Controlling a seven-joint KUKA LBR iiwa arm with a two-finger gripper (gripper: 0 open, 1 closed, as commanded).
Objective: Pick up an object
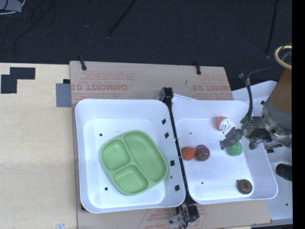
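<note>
Watching the feed from my desk: the gripper point(242, 142) is down inside the right bin point(217, 194), and I can make out two dark fingers, one point(230, 139) sticking out toward the bin's middle and the other on the arm side. They look spread apart, with a small green object point(234, 150) sitting right at or just under the gap between them. Honestly I can't say it's clamped. The green thing looks like it's resting on the bin floor, touching or just beside the fingertips, so I'm calling the fingers open and holding nothing for now.

Moving outward, just up from the gripper there's an orange-and-white object point(222, 123), near but apart from the fingers. Toward the divider sit an orange-red object point(188, 153) and a dark purple one point(203, 152), touching each other. A brown round thing point(244, 186) is off by the near corner. The left bin point(90, 123) has a green divided plate point(134, 162) lying flat in it.

Progress-wise, my read is the approach is basically done and the grasp isn't. Closing on the green piece and lifting it are what's left, and nothing is off the floor yet as far as I can see.
</note>
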